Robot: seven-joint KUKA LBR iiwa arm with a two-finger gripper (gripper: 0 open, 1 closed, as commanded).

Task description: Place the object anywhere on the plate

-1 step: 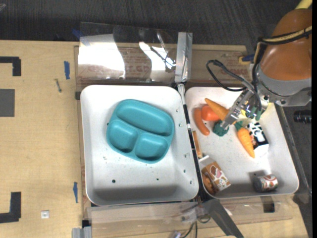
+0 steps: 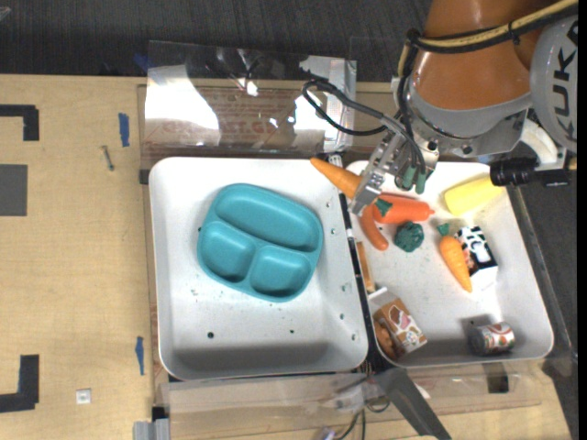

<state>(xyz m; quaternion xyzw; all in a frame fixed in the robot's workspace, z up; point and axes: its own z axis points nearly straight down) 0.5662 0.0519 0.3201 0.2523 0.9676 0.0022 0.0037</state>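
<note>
The left bin holds a teal three-compartment plate, well to the left of the jaws and below them in the view. The jaws hang over the near-left corner of the right bin; whether they are open or closed cannot be determined. An orange carrot lies just left of the jaws across the bins' shared rim. Just right of them and lower: a second carrot, a green piece, a third carrot, a yellow item, a can.
</note>
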